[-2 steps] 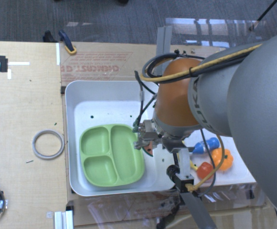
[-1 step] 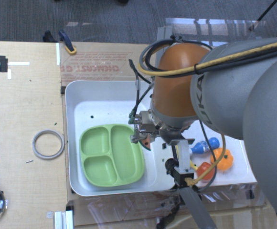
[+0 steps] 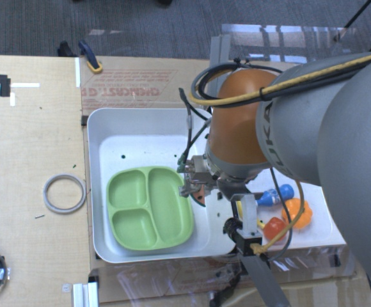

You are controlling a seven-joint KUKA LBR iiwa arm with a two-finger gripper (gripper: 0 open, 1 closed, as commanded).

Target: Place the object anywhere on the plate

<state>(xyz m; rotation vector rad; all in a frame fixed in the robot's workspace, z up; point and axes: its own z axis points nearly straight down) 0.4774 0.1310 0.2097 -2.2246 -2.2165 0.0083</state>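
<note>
1. Grey arm (image 3: pixel 320 126), orange-banded, loomed closest, reaching over the white bin (image 3: pixel 131 130).
2. Its gripper (image 3: pixel 195 185) hung just beside the green plate's (image 3: pixel 150 206) right rim.
3. Whether the fingers were apart, I could not tell.
4. Blue, orange and red toys (image 3: pixel 286 208) lay well right of the plate.
5. Grey ring (image 3: pixel 64 192) sat on the worktop (image 3: pixel 32 139).

We see the grey arm (image 3: pixel 326 114) sweeping in from the right, its orange band (image 3: pixel 240 117) bulging above the wrist, black cables looped round it, gripper (image 3: pixel 195 187) pointing straight down.
</note>
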